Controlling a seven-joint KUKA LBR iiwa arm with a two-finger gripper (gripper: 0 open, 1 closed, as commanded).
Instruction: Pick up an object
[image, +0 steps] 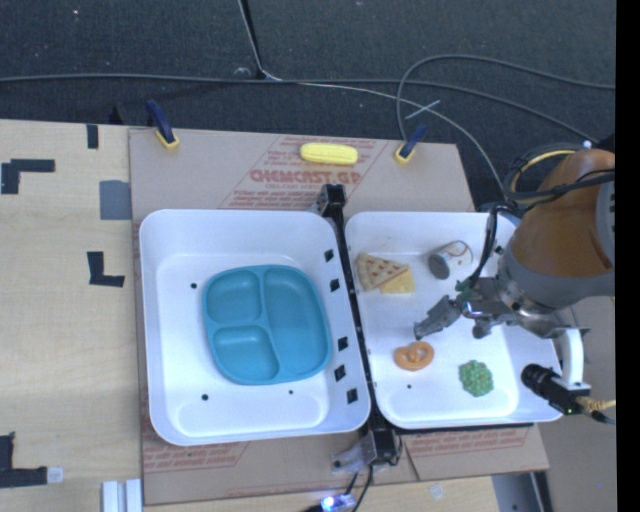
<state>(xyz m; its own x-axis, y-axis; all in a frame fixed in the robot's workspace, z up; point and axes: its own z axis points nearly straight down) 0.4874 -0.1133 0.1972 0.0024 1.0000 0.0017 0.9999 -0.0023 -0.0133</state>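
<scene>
Since it hangs just above the orange pretzel, the pincer, whose spread I cannot tell, seems lined up for grabbing it.

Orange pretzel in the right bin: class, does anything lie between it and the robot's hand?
Nothing visible does. The hand sits just above and to the right of the orange pretzel, with bare bin floor between them. The waffle wedge, grey cup and green broccoli lie off to the sides.
</scene>
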